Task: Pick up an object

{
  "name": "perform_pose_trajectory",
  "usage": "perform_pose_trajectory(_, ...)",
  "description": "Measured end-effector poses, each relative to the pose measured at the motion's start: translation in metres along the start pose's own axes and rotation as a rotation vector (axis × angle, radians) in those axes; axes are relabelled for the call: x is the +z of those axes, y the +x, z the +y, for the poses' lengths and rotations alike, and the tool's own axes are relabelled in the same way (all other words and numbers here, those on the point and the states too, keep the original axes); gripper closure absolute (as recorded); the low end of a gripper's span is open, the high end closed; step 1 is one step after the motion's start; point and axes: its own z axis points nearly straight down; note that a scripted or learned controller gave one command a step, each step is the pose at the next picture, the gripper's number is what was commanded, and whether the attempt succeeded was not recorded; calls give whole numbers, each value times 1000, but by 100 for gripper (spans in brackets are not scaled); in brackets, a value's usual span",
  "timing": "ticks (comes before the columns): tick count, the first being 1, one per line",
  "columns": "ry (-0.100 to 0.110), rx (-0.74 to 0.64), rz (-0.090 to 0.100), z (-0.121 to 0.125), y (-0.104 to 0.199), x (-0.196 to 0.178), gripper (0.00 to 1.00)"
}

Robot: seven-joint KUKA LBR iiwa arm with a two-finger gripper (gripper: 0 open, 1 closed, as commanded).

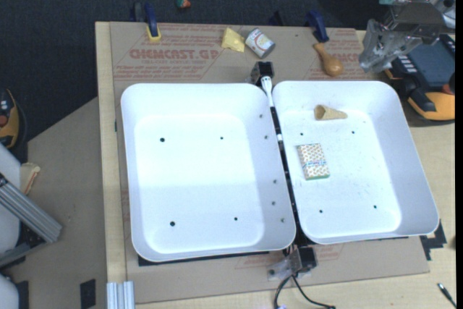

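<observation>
In the right bin point(405, 155), a small patterned box point(312, 161) is seen lying flat near the left wall, and a tan wedge point(329, 112) is set farther back, well apart from it. Beyond the bin's far right corner, the end effector point(377, 54) is held above the surface point(217, 47); whether it is open or closed cannot be told. A miss is judged likely, since the flat box offers little height to grip.

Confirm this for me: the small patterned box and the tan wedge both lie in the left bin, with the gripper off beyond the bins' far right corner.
Not quite. In the camera view the small patterned box and the tan wedge lie in the right bin, not the left. The gripper does sit beyond the bins' far right corner.
</observation>
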Motion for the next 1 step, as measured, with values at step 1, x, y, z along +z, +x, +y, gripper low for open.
perform_pose_trajectory(1, 8, -6, 2, -35, 61, 1, 100)
